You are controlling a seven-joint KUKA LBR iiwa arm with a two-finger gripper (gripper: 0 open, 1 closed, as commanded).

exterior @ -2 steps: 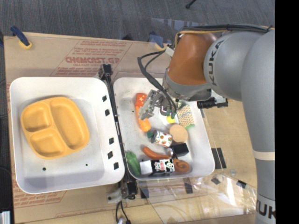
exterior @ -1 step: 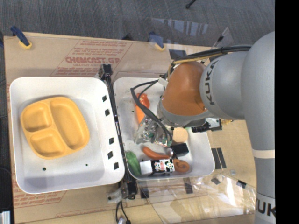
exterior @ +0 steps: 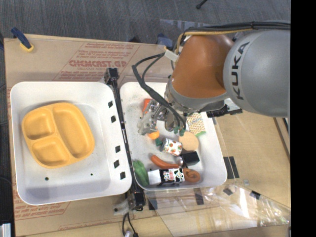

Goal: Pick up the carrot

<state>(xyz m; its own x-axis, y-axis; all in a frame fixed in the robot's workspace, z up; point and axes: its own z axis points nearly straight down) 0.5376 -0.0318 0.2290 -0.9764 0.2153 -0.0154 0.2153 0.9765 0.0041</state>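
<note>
- My pincer (exterior: pixel 159 118) hangs low in the right bin (exterior: pixel 129 132), in its upper middle; whether it is released or clenched, I cannot tell
- The carrot (exterior: pixel 153 136) lies just below my pincer, an orange piece on the bin floor
- Lower in that bin sit a red sausage (exterior: pixel 162 160), a green vegetable (exterior: pixel 140 172) and a milk carton (exterior: pixel 170 175)
- The left bin (exterior: pixel 19 181) holds a yellow divided tray (exterior: pixel 57 134)
</note>
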